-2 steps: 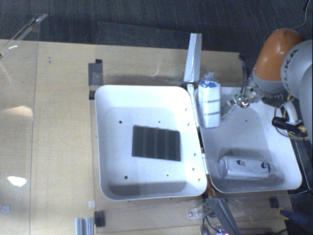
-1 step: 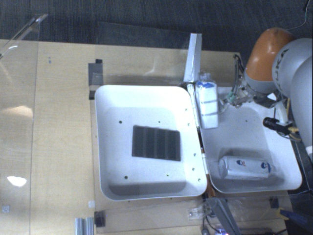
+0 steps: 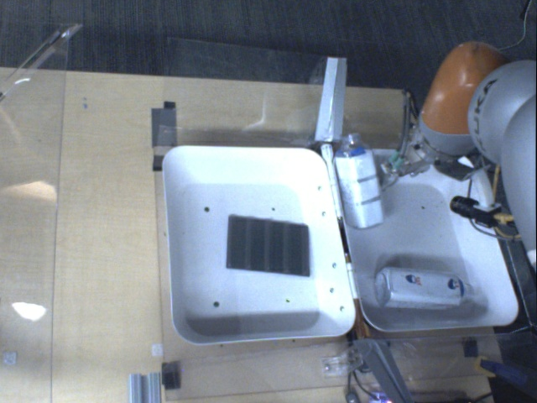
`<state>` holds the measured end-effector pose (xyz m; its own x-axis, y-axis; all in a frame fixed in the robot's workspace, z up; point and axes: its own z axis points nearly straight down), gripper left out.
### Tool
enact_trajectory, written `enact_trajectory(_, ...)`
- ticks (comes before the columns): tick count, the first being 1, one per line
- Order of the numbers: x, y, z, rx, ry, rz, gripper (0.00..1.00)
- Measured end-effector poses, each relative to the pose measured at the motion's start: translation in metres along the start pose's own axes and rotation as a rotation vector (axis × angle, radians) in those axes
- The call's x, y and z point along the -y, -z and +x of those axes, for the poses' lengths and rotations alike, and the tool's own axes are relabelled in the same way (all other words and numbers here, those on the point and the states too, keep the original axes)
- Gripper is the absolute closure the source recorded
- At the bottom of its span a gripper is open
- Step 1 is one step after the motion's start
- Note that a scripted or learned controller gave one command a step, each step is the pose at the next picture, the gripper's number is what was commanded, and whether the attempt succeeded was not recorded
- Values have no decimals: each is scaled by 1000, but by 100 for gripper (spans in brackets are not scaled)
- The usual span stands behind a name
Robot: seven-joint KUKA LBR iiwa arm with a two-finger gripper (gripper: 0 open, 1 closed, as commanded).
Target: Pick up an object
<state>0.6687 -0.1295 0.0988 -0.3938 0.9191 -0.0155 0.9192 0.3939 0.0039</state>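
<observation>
The desk (image 3: pixel 92 250) looked like pale wood, smooth with a soft sheen, and a clear glossy sheet lay over its left part. The left bin (image 3: pixel 189 183) was smooth white plastic, matt; the dark ribbed panel (image 3: pixel 268 246) in its middle looked dull and rubbery. To the right of that bin, the right bin (image 3: pixel 487 267) had the same white plastic finish. Two silvery cans (image 3: pixel 359 187) (image 3: pixel 419 287) in it shone like metal with glossy labels. The arm's casing (image 3: pixel 508 124) was smooth grey, its band (image 3: pixel 461 86) glossy orange. The floor (image 3: pixel 252 15) behind looked like dark, rough carpet.
</observation>
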Motion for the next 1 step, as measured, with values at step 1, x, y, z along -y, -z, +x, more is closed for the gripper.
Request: enact_trajectory(1,-3,13,0,3,3,-8,100)
